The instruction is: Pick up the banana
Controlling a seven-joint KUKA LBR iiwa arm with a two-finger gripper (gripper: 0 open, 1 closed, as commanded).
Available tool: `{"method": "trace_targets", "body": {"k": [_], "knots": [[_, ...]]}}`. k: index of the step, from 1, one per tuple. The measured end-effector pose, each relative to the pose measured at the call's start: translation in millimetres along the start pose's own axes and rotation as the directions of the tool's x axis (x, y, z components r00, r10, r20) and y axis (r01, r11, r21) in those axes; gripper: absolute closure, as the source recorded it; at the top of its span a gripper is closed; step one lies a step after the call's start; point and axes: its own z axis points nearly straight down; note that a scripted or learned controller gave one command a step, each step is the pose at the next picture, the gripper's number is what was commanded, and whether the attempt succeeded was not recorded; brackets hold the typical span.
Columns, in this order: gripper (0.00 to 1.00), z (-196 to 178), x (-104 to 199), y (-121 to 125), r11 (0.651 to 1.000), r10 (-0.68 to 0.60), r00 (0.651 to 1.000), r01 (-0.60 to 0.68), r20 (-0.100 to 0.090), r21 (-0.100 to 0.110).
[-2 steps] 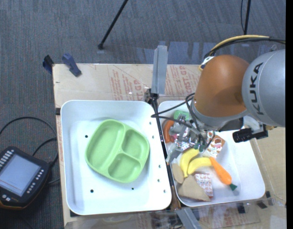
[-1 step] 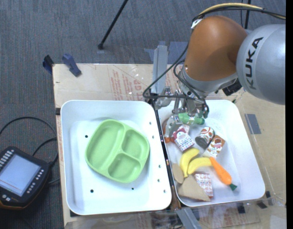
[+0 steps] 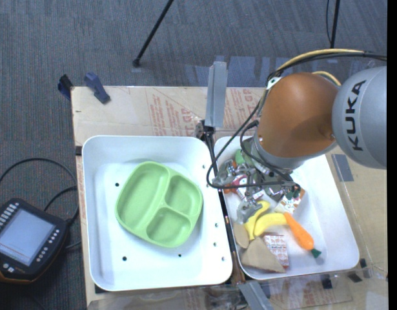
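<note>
1. Nearest me, at the front of the right-hand shallow white plastic bin point(image 3: 337, 237), lie a tan wedge-shaped soft item point(image 3: 263, 257) and a small red-and-white printed packet point(image 3: 276, 247), both just in front of the curved yellow toy banana point(image 3: 263, 223).
2. The banana sits left of middle in that bin; its long axis runs from lower left up to the right, and an orange toy carrot with a green tip point(image 3: 300, 232) touches or nearly touches its right end.
3. The metal two-finger hand point(image 3: 255, 197) hangs just behind and above the banana, so the fruit lies a short way toward me from it. I cannot tell how wide it stands, and nothing shows gripped in it.
4. Farther left of the banana, in the other white bin point(image 3: 101, 173), rests a light green three-compartment plastic plate point(image 3: 161, 204).
</note>
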Motion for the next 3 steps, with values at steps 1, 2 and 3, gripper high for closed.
{"method": "trace_targets", "body": {"k": [1,2,3], "knots": [[0.00,-0.3,7.2,-31.2,0.940,-0.340,0.940,0.340,0.002,0.000],[0.00,0.2,78.7,-32.6,0.792,-0.610,0.792,0.610,0.000,-0.001],[0.00,94.2,65.2,-83.6,0.590,-0.807,0.590,0.807,0.000,0.007]]}}
